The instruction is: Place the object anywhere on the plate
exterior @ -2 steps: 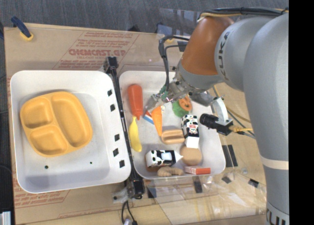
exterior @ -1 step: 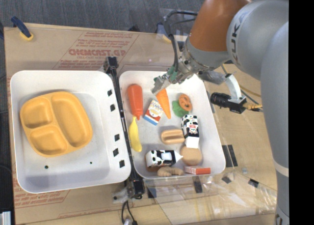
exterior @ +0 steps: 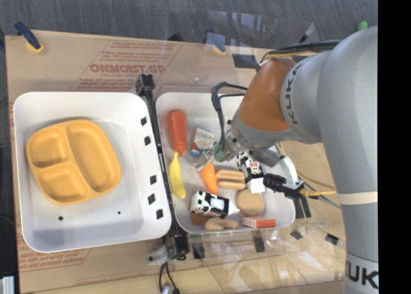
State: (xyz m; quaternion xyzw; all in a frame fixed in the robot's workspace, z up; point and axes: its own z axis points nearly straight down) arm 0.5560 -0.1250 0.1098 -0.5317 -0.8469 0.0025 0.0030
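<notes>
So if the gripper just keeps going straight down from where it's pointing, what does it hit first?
Probably the carrot or the hot dog just below the gripper in the right bin; depth is unclear from this slanted view.

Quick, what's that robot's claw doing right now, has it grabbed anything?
Gripper: down in the right bin among the toy food; whether it grips anything cannot be told, since the arm hides it.
</notes>
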